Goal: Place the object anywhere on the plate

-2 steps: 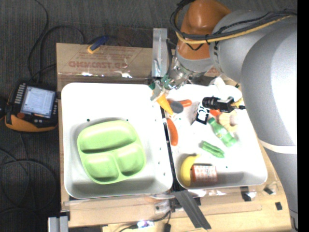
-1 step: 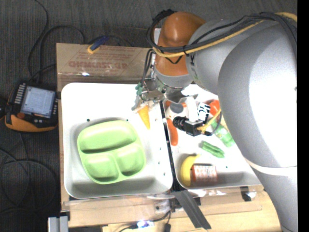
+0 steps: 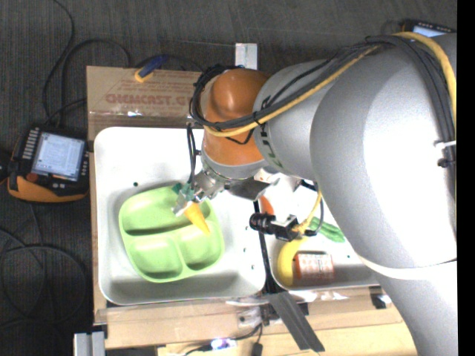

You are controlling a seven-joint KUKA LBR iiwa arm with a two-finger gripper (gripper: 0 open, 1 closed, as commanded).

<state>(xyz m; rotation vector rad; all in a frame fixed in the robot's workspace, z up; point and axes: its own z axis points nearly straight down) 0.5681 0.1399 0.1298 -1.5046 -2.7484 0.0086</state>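
Gripper [image 3: 187,199] sits over the upper-right part of the green plate [image 3: 148,254], low above it. Yellow-orange object [image 3: 197,219] lies just at the gripper's 5 o'clock, touching or nearly touching the fingertips; its upper end meets the tips, its lower end points away toward 5 o'clock. Cannot tell how far the fingers are spread or whether the object is pinched between them: tips are small and partly hidden by the wrist.

Object: small, tapered, wedge or cone-like, bright yellow with an orange tint, resting on the plate's right rim area at about 2 o'clock of the plate centre. A teal-green bit shows by the fingertips at 10 o'clock of the object; what it is cannot be told.

Plate: light green, divided into compartments, one long one at top, two smaller at bottom. It lies in the left bin [image 3: 119,150], toward the bin's lower middle.

Right bin [image 3: 276,277], at 3 o'clock of the plate, holds a yellow round item [image 3: 285,262], a brown can-like item with a label [image 3: 312,267] and a green item [image 3: 330,233]. Arm's orange band [image 3: 230,102] sits at 12 o'clock of the gripper. A handheld pendant [image 3: 50,162] lies on the floor at 9 o'clock of the left bin.
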